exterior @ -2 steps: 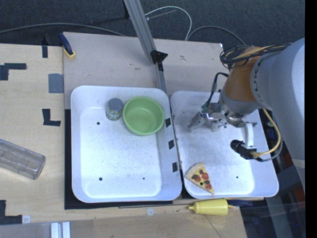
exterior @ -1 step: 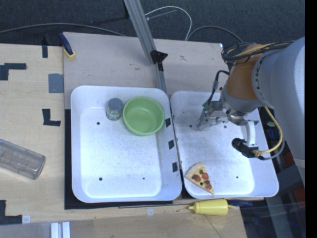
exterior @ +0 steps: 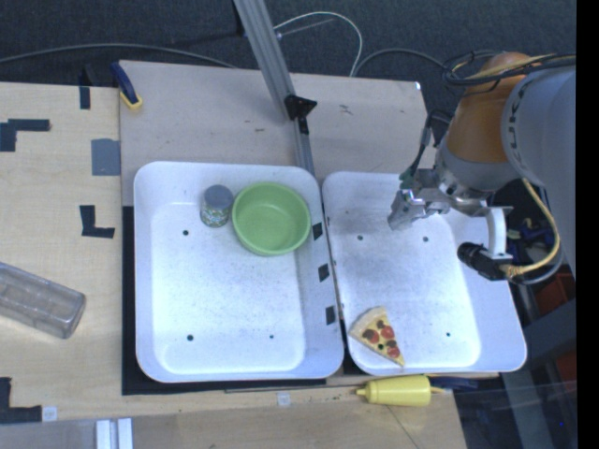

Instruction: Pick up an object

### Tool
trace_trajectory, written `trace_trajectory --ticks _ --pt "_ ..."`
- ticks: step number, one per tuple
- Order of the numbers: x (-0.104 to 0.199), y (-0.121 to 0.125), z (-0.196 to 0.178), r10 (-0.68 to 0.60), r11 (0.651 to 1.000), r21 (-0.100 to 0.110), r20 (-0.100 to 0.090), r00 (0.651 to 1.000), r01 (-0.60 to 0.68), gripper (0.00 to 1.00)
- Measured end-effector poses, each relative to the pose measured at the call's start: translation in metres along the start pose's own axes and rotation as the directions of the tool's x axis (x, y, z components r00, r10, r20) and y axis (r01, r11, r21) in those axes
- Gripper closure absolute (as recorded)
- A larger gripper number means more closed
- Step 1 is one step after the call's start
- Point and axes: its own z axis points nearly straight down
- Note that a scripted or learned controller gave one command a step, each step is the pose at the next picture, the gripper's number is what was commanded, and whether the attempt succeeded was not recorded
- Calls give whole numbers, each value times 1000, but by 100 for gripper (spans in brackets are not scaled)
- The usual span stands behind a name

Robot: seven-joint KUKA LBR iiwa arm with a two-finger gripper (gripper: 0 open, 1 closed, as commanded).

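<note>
Two white bins sit side by side on a pale wooden bench, with dark floor beyond. In the left bin (exterior: 159,344) a green bowl (exterior: 271,218) lies toward twelve o'clock, with a small grey can (exterior: 216,205) touching its nine o'clock side. The right bin (exterior: 487,340) has a pizza slice (exterior: 377,333) down at seven o'clock near the rim. A yellow bottle (exterior: 395,391) lies on the bench just outside that bin, at six o'clock. The gripper (exterior: 404,213) hangs over the right bin's top end, around eleven o'clock, with nothing in it; whether it is parted or closed I cannot tell from here. The slice is the nearest thing, yet well apart from the gripper. Lying so flat and so near the rim, I reckon it could slip aside or the gripper could catch the bin wall.
</note>
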Motion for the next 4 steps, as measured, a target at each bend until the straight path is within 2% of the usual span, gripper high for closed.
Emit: trace_trajectory --ticks 1,2,3,4 --pt "1 -1 -64 0 1000 -1 0 1000 0 100" --pt "2 0 -76 0 1000 3 -1 1000 0 100" --pt "62 0 -81 -6 1000 5 -3 1000 6 100" --pt "118 -3 -66 -5 1000 7 -2 1000 5 100"
